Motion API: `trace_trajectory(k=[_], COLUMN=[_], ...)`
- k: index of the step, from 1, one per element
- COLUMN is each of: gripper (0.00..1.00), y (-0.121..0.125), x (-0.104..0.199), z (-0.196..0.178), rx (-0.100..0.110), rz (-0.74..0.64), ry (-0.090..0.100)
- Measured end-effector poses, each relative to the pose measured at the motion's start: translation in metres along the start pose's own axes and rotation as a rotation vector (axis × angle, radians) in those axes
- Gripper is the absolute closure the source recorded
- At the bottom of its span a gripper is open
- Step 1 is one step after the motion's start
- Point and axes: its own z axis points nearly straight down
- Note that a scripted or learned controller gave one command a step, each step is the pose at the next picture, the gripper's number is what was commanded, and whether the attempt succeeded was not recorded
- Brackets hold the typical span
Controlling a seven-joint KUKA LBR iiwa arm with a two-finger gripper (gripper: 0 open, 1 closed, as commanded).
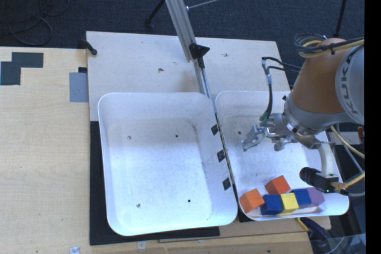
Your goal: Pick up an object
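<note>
Several small blocks lie together at the near edge of the right bin [238, 110]: an orange block [252, 198], a red-orange block [277, 185], two blue blocks [272, 204], a yellow block [289, 201] and a purple block [316, 196]. My gripper [255, 138] hangs over the middle of the right bin, pointing left, well behind the blocks. Its fingers stand apart with nothing between them.
The left bin [113, 122] lies beside the right one, with a divider carrying black clips [218, 143] between them. A slanted aluminium bar [178, 15] rises from the back of the bench. The orange arm body [321, 86] looms over the right bin's far right.
</note>
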Motion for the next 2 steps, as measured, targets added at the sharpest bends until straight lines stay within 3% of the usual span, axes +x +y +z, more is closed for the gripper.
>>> trace_trajectory(k=[1, 2], gripper=[1.00, 0.00], y=[0.0002, 0.0000], x=[0.0001, -0.0001], z=[-0.0102, -0.0098], rx=[0.001, 0.001], rz=[0.001, 0.003], ry=[0.002, 0.002])
